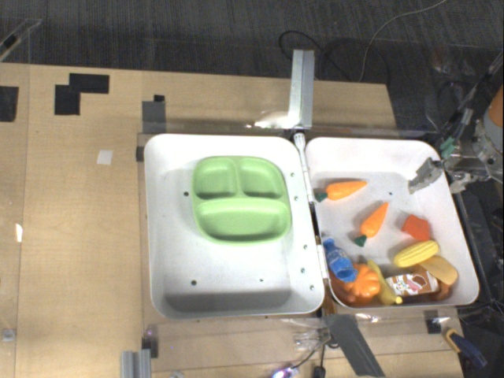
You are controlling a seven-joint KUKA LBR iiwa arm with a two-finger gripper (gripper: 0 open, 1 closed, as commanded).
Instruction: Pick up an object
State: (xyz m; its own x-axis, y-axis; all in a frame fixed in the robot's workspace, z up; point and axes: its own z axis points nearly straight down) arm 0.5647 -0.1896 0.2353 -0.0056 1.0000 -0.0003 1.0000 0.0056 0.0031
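The right bin (370, 152) holds several toy foods. A carrot (345, 189) lies near its left wall and a second carrot (374, 220) lies slanted at the middle. An orange-red block (416, 227) and a yellow corn cob (415, 252) sit to the right. Along the front wall lie a blue toy (340, 262), an orange pumpkin-like toy (362, 283), a brown bottle (411, 284) and a tan piece (442, 269). My gripper (425, 175) hangs over the bin's far right corner, above and to the right of the block, with nothing visibly in it.
The left bin (165, 235) carries a green divided plate (240, 198). A metal post (302, 85) rises behind the seam between the bins. The arm (476, 144) and its cables crowd the right edge. Wooden bench top (71, 235) spreads to the left.
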